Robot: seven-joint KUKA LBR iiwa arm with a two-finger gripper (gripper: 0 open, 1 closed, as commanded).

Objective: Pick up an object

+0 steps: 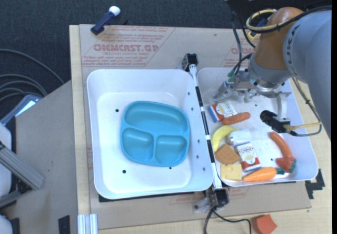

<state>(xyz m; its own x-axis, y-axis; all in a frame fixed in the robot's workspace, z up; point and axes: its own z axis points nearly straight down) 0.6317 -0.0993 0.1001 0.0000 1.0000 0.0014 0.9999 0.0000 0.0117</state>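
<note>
Nearest the camera, in the front of the right bin [310,167], toy food lies crowded together: one carrot [259,175] along the front wall, one yellow cheese slice [230,172] under a brown cracker [227,154], and one small red and white packet [247,156]. Just right of the carrot sits a red piece [286,164], too small to tell what it is, touching the low end of one orange-red sausage [281,145] that slants up and left. Behind the cracker, one banana [220,136] curves against the bin's left wall, with a white block [240,136] just beside it. Farther back a second sausage [236,118] lies across a second packet [224,109].

The left bin [100,122] holds one blue tray [155,133] with three compartments.

The gripper [239,85] hangs at the back of the right bin, just behind the far packet, with nothing seen between its fingers; whether they are spread or closed cannot be told. The arm [287,43] bends in from the right, its orange band [276,32] above the wrist.

Beyond both bins, on the table [131,48], lies one blue and white marker [105,20].
</note>
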